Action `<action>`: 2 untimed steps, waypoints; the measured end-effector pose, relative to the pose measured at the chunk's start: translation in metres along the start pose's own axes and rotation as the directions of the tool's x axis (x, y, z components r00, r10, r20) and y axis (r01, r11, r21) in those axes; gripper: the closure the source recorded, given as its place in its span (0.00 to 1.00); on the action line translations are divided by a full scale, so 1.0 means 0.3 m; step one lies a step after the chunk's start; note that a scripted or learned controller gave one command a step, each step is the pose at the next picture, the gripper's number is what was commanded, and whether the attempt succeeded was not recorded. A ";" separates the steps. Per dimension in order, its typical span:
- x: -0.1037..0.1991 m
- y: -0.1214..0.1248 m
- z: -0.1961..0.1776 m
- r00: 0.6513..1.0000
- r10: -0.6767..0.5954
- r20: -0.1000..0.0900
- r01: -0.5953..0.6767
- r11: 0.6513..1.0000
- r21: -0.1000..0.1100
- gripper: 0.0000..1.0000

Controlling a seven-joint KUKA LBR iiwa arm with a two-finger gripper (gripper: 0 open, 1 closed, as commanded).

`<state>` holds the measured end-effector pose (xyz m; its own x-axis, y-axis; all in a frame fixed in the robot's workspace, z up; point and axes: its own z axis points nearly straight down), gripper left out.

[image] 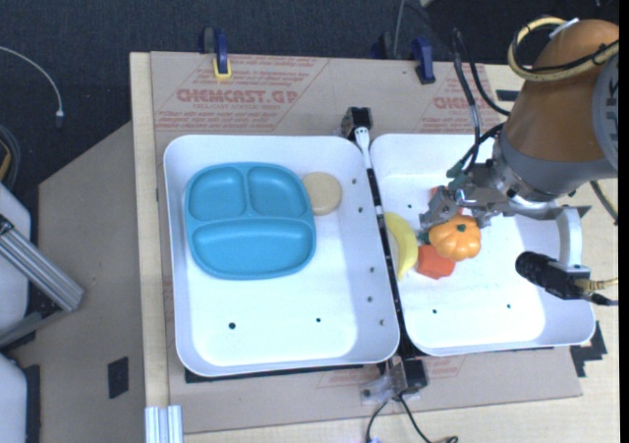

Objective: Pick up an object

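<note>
Landmark: the black divider [374,225] between the two white bins.

Right of divider, right bin [491,328]: gripper [454,212] is low over the toys, just above an orange pumpkin-shaped toy [457,239]. Cannot tell whether the gripper is open, closed or gripping (wrist hardware hides that part). Pumpkin overlaps a red block [435,263]; a yellow banana [402,243] lies close against the divider, touching the red block's left side.

Left of divider, left bin [285,333]: blue compartment plate [251,220] well away from divider; a pale round cookie-like disc [322,193] between plate and divider, touching the plate's edge.
</note>
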<state>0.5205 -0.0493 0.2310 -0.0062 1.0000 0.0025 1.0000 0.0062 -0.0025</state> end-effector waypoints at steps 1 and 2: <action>0.148 0.045 0.032 1.000 0.001 0.001 -0.001 1.000 -0.002 1.00; 0.306 0.126 0.060 1.000 0.000 0.001 0.000 1.000 -0.004 1.00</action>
